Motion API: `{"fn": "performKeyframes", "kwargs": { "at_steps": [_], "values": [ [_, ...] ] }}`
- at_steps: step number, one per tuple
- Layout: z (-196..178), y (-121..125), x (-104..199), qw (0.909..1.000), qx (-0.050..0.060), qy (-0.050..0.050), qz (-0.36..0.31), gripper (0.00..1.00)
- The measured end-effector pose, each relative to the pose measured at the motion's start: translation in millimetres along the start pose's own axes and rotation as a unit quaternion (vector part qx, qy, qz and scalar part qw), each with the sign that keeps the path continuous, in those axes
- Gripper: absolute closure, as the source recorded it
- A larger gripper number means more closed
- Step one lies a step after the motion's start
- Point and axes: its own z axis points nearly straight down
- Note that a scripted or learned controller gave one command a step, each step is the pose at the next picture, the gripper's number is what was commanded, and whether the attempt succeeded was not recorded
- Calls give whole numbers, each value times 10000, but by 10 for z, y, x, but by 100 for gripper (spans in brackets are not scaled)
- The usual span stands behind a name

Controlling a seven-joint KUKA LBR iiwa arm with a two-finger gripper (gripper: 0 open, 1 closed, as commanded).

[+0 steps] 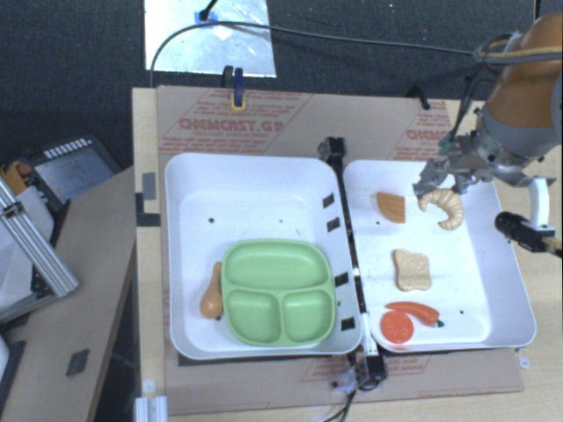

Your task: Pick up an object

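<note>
My gripper [445, 183] hangs over the far part of the right bin [501, 262], open, its two fingers spread just above the far edge of a tan croissant [444, 209]. The croissant lies on the bin floor, with nothing gripped. To its left lies an orange wedge [391, 207]. Nearer the front are a slice of bread [412, 269], a red chilli [415, 311] and a red-orange disc [397, 327].
The left bin [251, 183] holds a green divided plate [277, 291] and a brown-orange drumstick shape [212, 292] beside it. A black divider [343, 227] runs between the bins. The arm's wrist [523, 95] looms over the right bin's far right corner.
</note>
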Motion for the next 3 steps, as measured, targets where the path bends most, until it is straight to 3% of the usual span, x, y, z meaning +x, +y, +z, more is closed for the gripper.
{"fn": "performKeyframes", "kwargs": {
  "at_steps": [1, 3],
  "values": [
    [-59, 79, 574, 10000, 21, 14, -30, 100],
    [187, 127, 1735, 10000, 35, 15, -26, 100]
  ]
}}
